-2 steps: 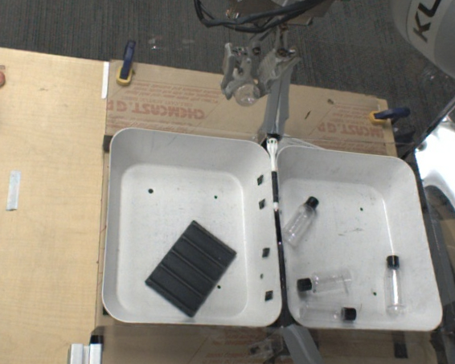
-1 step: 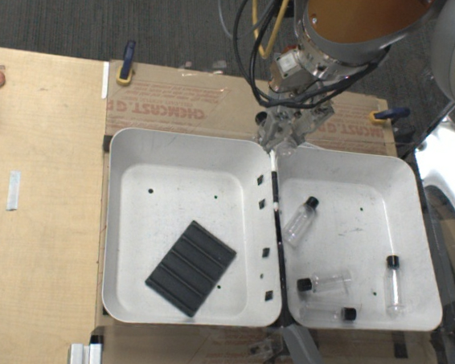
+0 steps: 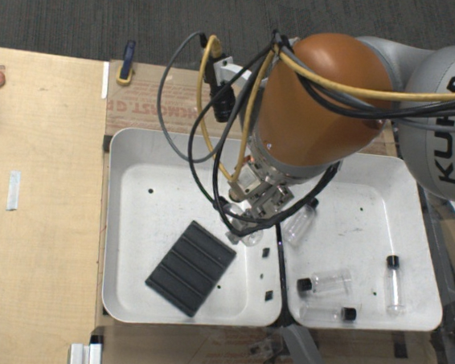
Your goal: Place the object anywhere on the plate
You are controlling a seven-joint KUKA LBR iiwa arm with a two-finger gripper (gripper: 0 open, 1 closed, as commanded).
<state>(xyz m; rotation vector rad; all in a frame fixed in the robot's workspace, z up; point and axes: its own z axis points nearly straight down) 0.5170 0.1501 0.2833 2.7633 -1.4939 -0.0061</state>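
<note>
The hand [image 3: 248,229] hangs low over the right part of the left bin [image 3: 128,207], near the wall btw. the 2 bins; I cannot tell its state. The black ribbed plate [image 3: 192,267] lies flat in the left bin, just left and below the hand. In the right bin [image 3: 372,192] lie 4 clear vials, 1 of them [image 3: 297,223] beside the hand.
</note>
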